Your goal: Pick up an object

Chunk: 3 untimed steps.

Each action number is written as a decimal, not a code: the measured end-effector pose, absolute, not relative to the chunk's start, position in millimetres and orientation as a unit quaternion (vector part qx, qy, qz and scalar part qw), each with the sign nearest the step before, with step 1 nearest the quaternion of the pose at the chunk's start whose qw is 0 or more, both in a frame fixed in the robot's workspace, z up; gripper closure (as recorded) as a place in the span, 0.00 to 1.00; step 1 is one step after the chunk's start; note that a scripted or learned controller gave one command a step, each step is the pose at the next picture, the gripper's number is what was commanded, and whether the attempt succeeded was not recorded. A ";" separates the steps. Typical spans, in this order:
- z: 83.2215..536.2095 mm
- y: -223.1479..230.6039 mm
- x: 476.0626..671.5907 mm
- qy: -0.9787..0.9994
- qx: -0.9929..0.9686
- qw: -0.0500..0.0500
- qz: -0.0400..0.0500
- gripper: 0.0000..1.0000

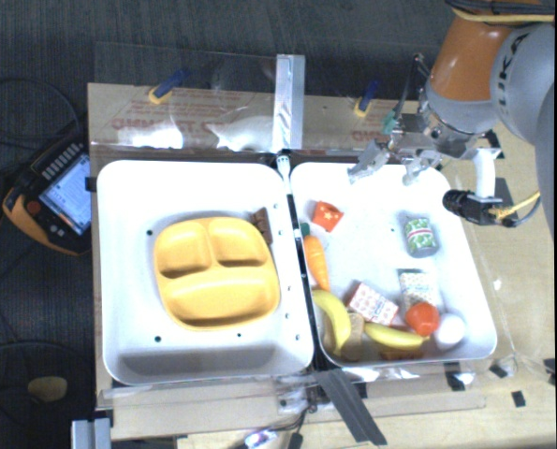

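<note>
Fingers of the tool [390, 162] stand apart, holding nothing, above the right bin [465, 251] at its far rim. Nearest below lies a small red block [327, 215], probably light and rigid; a grip across its flat sides looks safest.

The arm [503, 45] is cut off by the top and right edges of the frame. In the lower right of the frame, the items heaped in the right bin [465, 241] overlap: a brown thing [351, 340] lies mostly hidden under two bananas [334, 316], and a white round thing [449, 329] is too blurred to name. A small dark piece [261, 223] sits half hidden behind the yellow tray [217, 271]. The handheld unit [58, 195] at the left is too blurred to read.
</note>
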<state>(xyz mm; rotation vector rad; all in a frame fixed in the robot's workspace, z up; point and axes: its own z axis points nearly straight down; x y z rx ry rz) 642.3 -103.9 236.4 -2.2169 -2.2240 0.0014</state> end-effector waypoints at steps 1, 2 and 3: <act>160.0 -185.2 640.7 -0.748 -0.664 0.000 0.002 0.00; 142.9 -222.3 624.7 -0.731 -0.682 0.000 0.000 0.00; 98.0 -214.0 622.0 -0.739 -0.673 0.000 -0.006 0.00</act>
